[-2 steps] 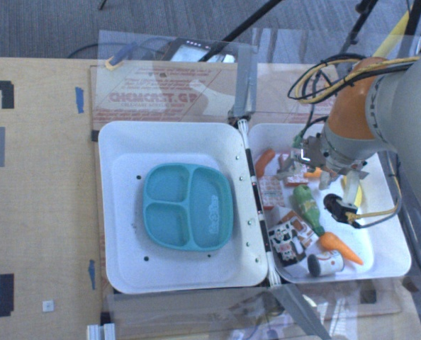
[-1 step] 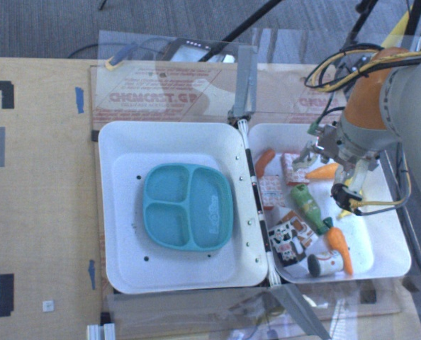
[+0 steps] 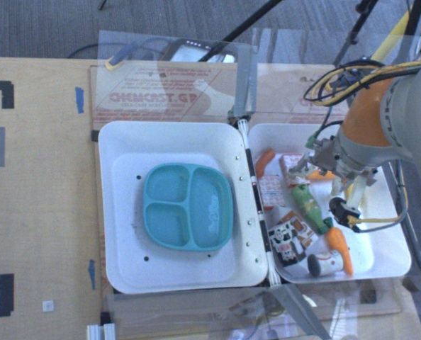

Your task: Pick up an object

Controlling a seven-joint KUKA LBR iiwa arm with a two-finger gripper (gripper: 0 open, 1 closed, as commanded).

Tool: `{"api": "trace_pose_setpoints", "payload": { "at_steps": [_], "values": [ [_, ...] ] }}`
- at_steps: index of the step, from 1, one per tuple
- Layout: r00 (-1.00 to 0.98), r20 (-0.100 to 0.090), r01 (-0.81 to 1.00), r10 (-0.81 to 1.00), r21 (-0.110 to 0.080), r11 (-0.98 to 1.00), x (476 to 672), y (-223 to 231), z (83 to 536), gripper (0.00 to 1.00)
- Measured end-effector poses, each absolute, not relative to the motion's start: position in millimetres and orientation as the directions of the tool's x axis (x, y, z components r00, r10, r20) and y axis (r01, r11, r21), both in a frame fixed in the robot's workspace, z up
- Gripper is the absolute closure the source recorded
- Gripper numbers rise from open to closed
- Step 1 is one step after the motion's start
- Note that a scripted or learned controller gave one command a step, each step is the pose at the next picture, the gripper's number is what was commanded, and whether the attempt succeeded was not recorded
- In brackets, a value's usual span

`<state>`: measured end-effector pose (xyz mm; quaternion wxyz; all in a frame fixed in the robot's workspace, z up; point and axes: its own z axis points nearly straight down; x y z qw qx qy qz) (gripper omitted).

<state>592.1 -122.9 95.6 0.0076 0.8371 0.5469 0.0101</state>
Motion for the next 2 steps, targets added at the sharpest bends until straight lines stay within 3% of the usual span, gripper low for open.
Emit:
{"api": "trace_pose_setpoints", "payload": {
  "at_steps": [1, 2],
  "values": [
    [0.400, 0.011, 0.916, 0.916, 0.024, -0.400, 593.4, -121, 105, 1.00],
    [0.055, -0.005, 0.998, 0.998, 0.008, -0.055, 663.7, -111, 100, 1.00]
  ]
}}
